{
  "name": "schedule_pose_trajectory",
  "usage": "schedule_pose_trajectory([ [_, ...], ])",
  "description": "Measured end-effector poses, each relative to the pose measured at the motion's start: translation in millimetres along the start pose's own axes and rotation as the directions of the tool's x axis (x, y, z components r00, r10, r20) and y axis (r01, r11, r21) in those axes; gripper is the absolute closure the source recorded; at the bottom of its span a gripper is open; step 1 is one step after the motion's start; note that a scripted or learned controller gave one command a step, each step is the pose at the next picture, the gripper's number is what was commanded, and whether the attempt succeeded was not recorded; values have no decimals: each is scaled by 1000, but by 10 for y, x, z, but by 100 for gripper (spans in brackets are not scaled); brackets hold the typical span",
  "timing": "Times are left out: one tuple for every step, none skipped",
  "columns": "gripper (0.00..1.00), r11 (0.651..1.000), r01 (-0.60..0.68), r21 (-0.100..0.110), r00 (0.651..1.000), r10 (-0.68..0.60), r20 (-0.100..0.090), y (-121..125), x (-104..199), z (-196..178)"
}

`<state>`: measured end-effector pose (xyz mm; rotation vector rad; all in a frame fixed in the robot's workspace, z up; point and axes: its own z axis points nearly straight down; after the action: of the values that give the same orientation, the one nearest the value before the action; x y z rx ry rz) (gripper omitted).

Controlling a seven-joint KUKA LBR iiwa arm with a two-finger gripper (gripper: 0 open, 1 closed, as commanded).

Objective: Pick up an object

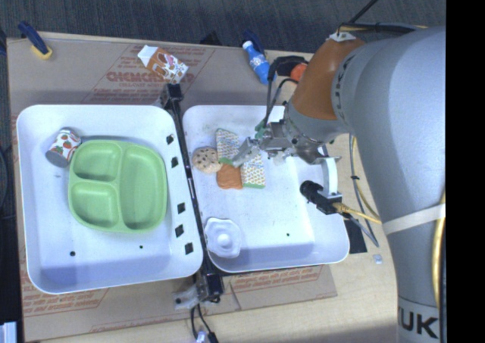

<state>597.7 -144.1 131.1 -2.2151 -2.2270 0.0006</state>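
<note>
The counter, covered in brown printed cardboard, carries two white bins side by side: the left bin and the right bin. A small printed packet lies behind them.

arm cut off right, hand fingers indistinct

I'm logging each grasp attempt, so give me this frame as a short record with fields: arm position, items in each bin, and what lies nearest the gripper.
arm: reaches in from the right, gripper low over the right bin
left bin: green divided plate, small printed cup at its upper left corner
right bin: cookie, orange piece, two patterned packets, white round item near the front edge
nearest the gripper: the patterned packets
grasp: cannot tell
</note>
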Motion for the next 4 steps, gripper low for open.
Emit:
schedule_pose_trajectory([
  [0, 1000, 1, 4, 1000, -1, -1, -484, -82, 400],
  [0, 1000, 1, -1, 1000, -1, -2, 133, 494, 7],
  [100, 1000, 6, 1, 1000, -6, -1, 129, 488, -90],
  [100, 1000, -2, 0, 1000, 2, -1, -611, 671, -788],
])
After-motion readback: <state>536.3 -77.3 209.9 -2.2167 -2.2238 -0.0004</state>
